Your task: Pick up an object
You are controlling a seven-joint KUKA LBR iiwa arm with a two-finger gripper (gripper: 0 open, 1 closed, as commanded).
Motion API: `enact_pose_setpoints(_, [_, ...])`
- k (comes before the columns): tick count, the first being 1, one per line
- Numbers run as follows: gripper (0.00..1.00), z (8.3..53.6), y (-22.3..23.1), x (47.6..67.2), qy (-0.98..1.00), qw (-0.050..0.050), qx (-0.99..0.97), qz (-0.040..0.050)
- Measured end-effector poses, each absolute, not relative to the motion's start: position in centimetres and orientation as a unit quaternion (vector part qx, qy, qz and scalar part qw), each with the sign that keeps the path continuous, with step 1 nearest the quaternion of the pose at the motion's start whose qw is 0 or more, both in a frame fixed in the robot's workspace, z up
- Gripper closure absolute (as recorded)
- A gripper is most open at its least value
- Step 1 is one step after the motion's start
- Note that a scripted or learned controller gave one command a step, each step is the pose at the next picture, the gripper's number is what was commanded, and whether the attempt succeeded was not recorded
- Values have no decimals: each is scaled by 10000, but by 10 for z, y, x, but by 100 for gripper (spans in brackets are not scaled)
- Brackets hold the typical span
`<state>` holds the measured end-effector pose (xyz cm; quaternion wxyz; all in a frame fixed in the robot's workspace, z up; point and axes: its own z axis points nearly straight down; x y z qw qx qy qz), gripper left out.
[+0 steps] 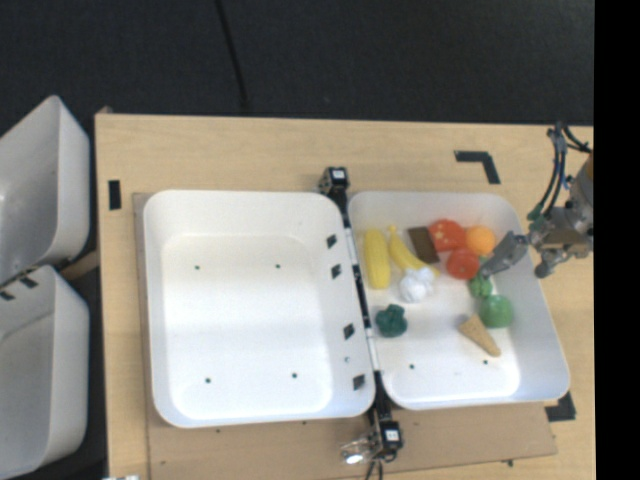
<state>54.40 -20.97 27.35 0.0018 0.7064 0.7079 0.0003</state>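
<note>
Lying below fingers: green toy.

Your jaws sit at right bin right rim, one finger angled toward toys. Just beside that finger: orange ball, two red tomatoes, green pepper below it. Farther off, toward left bin: yellow corn, banana, white piece, dark green broccoli. Cone near pepper. Tabletop beneath.
</note>
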Motion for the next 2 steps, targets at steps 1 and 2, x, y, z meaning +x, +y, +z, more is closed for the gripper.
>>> enact_pose_setpoints(1, [0,124,-228,538,7081,54,7060,25])
enact_pose_setpoints(2, [100,133,-230,539,7068,66,7074,28])
